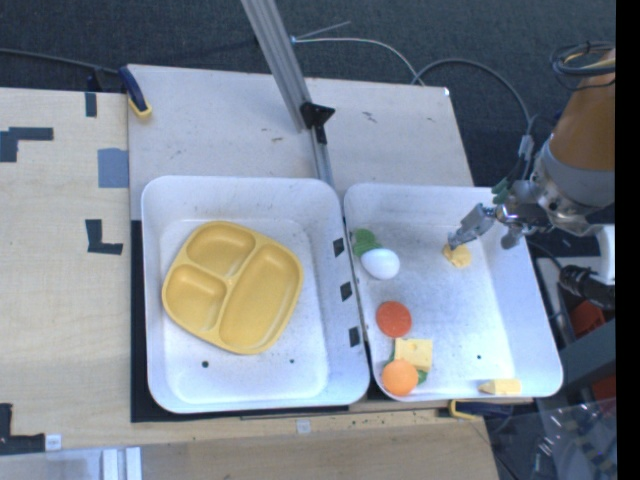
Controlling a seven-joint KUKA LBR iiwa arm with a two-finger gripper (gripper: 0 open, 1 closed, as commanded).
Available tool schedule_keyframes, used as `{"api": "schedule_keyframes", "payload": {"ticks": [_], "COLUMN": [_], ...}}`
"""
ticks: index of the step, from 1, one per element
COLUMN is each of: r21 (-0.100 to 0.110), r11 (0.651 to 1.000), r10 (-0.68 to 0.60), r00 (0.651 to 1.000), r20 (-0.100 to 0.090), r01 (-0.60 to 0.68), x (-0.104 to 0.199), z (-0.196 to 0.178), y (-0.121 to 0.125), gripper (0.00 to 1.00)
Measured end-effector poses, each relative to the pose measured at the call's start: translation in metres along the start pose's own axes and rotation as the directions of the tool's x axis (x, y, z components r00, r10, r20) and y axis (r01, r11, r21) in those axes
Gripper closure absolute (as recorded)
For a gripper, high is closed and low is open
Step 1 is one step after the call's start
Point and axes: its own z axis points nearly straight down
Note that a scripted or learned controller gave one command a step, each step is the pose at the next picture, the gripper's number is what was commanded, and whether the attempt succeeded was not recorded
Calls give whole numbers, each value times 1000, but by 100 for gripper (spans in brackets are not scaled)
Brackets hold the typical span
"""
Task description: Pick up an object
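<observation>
- Dark carpet-like floor surrounds a pale wooden bench (60, 268), which carries grey and black tape marks on its left side and a whitish board behind the bins.
- Two shallow white bins sit side by side: the left bin (240, 383) and the right bin (520, 308), their inner walls touching.
- One yellow divided plate (233, 285) with three compartments lies in the left bin, alone.
- Seven small items lie in the right bin.
- One white egg-shaped piece (380, 263) rests near the left wall, touching one green piece (363, 239) just behind it.
- One red-orange round piece (394, 318) lies in front of the egg.
- One yellow block (414, 353) sits on a bit of green, touching one orange ball (400, 377) at the front left corner.
- One small yellow wedge (500, 387) lies at the front rim, near the right corner.
- One small yellow lump (459, 256) lies toward the back, well apart from the others.
- One grey arm with an orange band reaches in from the right; its gripper (466, 232) hangs just above the yellow lump, fingers slightly parted, with nothing between them.
- One slanted metal pole (275, 43) rises behind the bins.
- One blue and yellow clamp (135, 93) sits at the board's back left corner.
</observation>
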Motion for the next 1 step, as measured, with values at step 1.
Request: {"api": "schedule_keyframes", "payload": {"ticks": [1], "r21": [12], "r11": [1000], "r10": [1], "r00": [1000], "r20": [-4], "r01": [-1], "x": [48], "z": [115], "y": [-63], "gripper": [0]}}
